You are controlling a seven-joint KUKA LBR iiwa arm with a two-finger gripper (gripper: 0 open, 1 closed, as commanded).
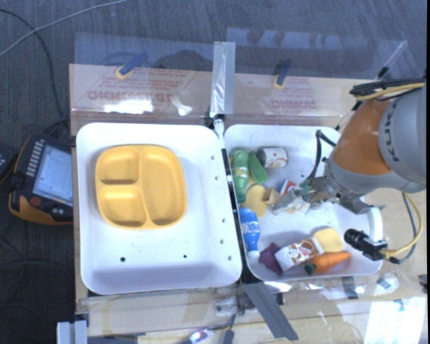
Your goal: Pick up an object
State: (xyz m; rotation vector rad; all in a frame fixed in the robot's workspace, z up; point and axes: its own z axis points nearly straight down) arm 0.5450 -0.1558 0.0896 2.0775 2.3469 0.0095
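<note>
Reaching low into the right bin (322, 278), the gripper (295, 201), its grip state impossible to tell, sits among clutter: yellow toy (255, 194) and green bottles (248, 165) just beyond, carrot (328, 262) behind, yellow tray (139, 185) farthest, in the left bin (115, 264).

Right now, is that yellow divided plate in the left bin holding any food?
Empty. The yellow divided plate lies flat in the left bin, all three compartments showing bare yellow.
</note>
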